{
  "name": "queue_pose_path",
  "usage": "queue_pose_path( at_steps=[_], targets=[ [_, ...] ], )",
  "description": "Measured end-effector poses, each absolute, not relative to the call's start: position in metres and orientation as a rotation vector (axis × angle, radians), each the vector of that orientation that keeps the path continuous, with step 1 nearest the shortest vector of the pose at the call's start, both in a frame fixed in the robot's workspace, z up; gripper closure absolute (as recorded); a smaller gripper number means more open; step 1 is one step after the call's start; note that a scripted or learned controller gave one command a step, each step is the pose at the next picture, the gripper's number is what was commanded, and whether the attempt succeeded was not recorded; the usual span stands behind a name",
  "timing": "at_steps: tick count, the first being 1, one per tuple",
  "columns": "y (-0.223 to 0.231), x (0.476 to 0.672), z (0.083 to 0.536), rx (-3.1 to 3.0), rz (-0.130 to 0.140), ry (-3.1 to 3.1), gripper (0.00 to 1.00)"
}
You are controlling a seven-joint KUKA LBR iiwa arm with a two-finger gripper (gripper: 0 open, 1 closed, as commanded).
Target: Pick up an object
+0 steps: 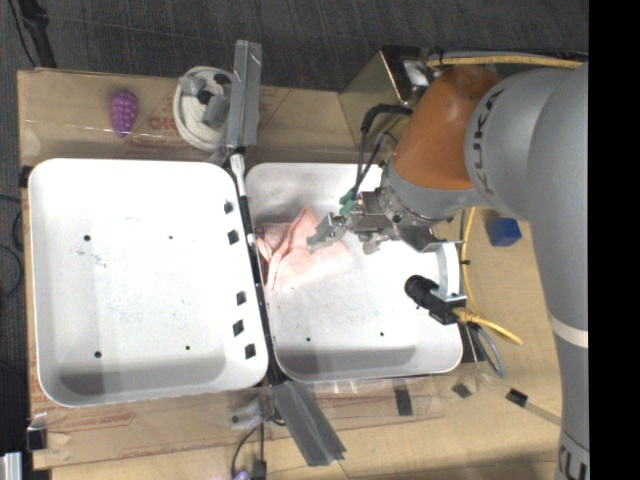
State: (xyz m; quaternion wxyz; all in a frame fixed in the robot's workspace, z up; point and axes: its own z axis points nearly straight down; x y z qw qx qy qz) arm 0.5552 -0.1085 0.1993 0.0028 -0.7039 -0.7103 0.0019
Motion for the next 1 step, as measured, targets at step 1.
queue_pose_path(
  at_steps=[1],
  targets=[
    [-0.0986, 0.5907, 0.1447, -2.132, 0.006, -2.3, 0.0]
  ],
)
